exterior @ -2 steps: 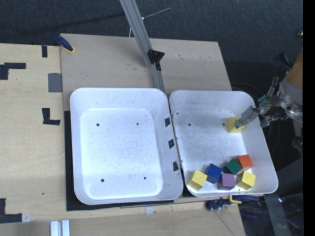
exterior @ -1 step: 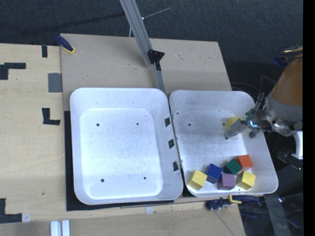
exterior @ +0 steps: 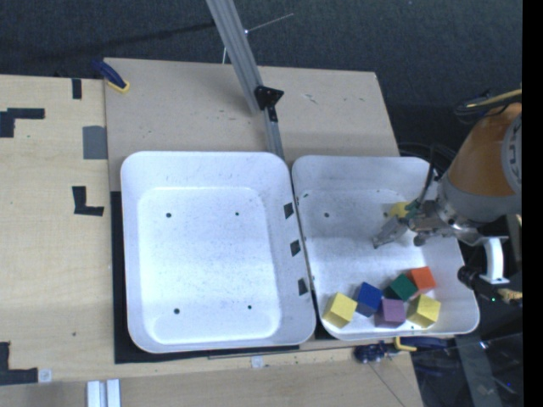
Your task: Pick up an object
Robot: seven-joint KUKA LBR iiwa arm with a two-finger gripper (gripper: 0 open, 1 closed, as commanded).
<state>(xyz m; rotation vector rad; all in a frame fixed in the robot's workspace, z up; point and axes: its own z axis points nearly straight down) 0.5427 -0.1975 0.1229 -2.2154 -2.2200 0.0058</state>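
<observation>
Where the arm [exterior: 485,166] reaches in from the right of the view, its gripper [exterior: 397,234] sits low inside the right bin [exterior: 356,164], over the middle-right part of the floor. Jaws: cannot tell whether open or closed; the head is a grey tangle at this slant.

A small yellow bit [exterior: 397,211] shows just above the jaws, touching the gripper head or right beside it. Cannot tell whether it is a block or part of the tool, nor whether it is gripped.

Blocks, all placed from the jaws:
- orange block [exterior: 422,278]: below and slightly right, the nearest of the lot, apart from the jaws
- green block [exterior: 402,287]: straight below, touching the orange one
- blue block [exterior: 368,298]: below and left
- purple block [exterior: 392,311]: straight below, further on, between blue and the second yellow block [exterior: 427,310]
- second yellow: below and right, near the bin's lower rim
- first yellow block [exterior: 341,309]: furthest left and below, at the lower left corner of the same bin

The six lie in a loose cluster along the lower edge, well clear of the jaws. Bare white floor lies between jaws and cluster.

Left bin [exterior: 134,227]: well to the left of the jaws, across the shared rims, speckled floor.

Grey pole [exterior: 236,41] slants down from the top of the view to the gap between the bins, far above and left of the jaws, with a black clamp [exterior: 269,97] on it
</observation>
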